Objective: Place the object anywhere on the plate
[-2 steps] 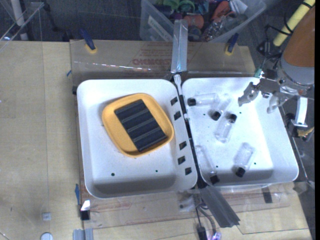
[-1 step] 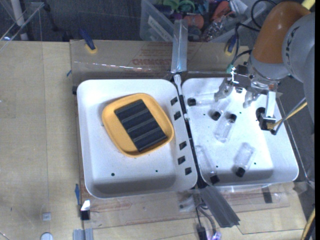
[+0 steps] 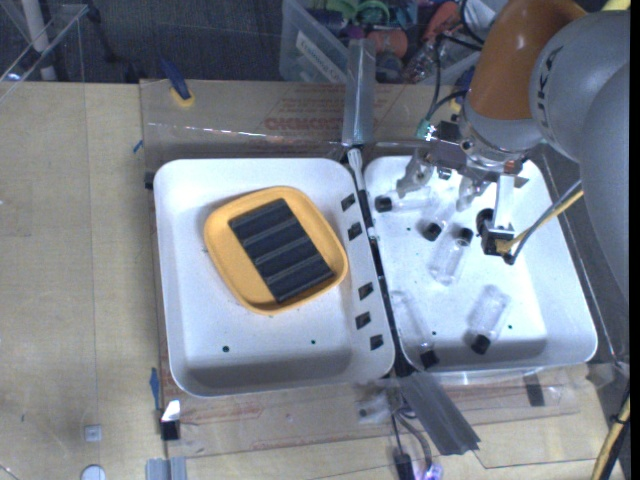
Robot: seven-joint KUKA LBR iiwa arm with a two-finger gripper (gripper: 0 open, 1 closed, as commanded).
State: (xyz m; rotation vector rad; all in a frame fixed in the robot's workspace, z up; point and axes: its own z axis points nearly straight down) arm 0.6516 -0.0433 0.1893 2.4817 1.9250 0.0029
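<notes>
1. You have 3 clear bottles with black caps in the right bin (image 3: pixel 560 308): bottle (image 3: pixel 447 257) mid-bin, another (image 3: pixel 485 313) nearer the front, a third (image 3: pixel 407 316) by the divider.
2. The end effector (image 3: pixel 440 183) hangs above the middle one, which lies below it, long axis roughly upright in view.
3. Its fingers look spread, holding nothing.
4. 1 yellow plate (image 3: pixel 225 258) sits in the left bin (image 3: pixel 190 348), well apart.

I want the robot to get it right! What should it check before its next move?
1. Yellow plate with a dark ribbed insert sits flat in the left white bin: ok.
2. Clear plastic bottles with black caps lie in the right white bin: ok.
3. Gripper is above the right bin: ok.
4. Bottle between its fingers: not ok.
5. Finger opening: cannot tell.
</notes>
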